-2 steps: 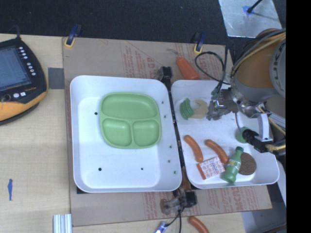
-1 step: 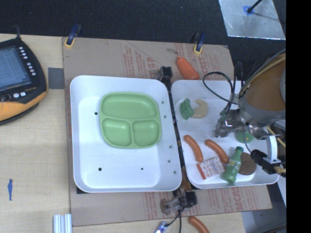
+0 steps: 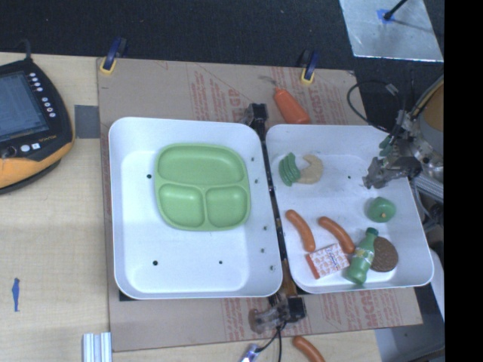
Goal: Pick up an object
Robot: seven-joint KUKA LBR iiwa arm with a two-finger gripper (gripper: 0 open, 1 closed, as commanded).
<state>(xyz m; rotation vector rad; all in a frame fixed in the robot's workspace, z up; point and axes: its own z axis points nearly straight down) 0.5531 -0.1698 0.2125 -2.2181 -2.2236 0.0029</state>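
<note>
Risk lies at the right bin's [image 3: 423, 274] far-right side, where your gripper [image 3: 379, 173] hovers just above the green apple [image 3: 381, 209], fingers' state impossible to tell: the round apple may roll away if you close off-centre.

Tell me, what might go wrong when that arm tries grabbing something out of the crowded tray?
The green bottle, brown disc and red-and-white packet sit bunched together in the right bin, so the gripper might nudge or catch two at once. The round green apple near it could roll away. The two sausages look slim and may slip out.
</note>
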